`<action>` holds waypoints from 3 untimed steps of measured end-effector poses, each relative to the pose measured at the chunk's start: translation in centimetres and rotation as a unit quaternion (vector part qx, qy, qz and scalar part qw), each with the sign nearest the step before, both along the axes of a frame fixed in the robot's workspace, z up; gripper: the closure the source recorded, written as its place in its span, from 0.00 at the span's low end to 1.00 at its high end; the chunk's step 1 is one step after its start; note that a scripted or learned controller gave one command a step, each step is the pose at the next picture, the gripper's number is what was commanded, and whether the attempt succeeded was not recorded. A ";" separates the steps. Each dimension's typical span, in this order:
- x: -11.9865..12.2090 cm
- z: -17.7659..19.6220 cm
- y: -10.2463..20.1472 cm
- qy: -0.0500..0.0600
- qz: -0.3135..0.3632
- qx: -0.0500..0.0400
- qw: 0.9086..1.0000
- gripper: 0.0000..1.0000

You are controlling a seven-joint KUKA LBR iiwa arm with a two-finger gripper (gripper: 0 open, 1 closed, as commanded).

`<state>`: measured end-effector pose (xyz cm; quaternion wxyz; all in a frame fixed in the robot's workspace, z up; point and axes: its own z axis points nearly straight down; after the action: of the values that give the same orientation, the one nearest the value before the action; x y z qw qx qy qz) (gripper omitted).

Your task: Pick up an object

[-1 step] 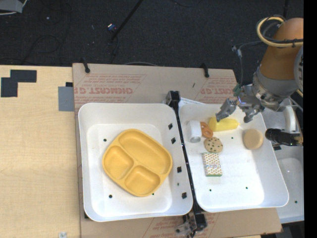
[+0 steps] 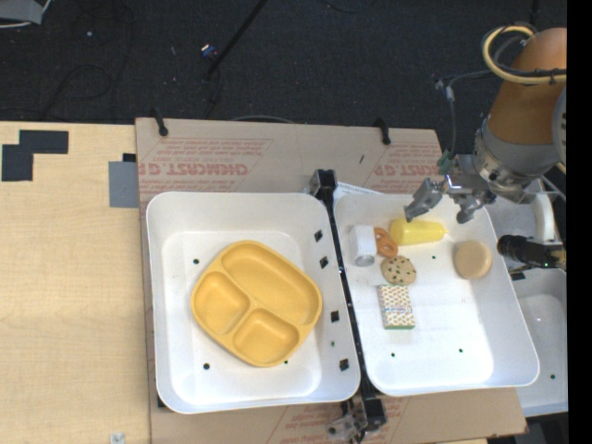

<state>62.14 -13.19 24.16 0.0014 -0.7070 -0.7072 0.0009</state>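
Note:
My gripper hovers over the back edge of the right bin, its two fingers spread apart with nothing between them. Just below its left finger lies a yellow block. Beside that block sit an orange ring piece and a white cylinder. A chocolate-chip cookie lies in front of them, with a small patterned box nearer the front. A tan round piece rests toward the bin's right side.
The left bin holds a yellow divided plate. A black divider runs between the bins. Cardboard lies behind them, and a black fixture stands at the right bin's right rim.

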 end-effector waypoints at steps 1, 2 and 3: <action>-0.2 -4.7 0.8 0.002 0.000 0.000 1.000 0.00; -0.5 -9.1 0.4 0.002 0.000 0.000 1.000 0.00; -1.0 -13.7 -0.1 0.002 0.000 0.000 1.000 0.00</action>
<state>61.18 -13.28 10.48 0.0030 -0.7073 -0.7069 0.0023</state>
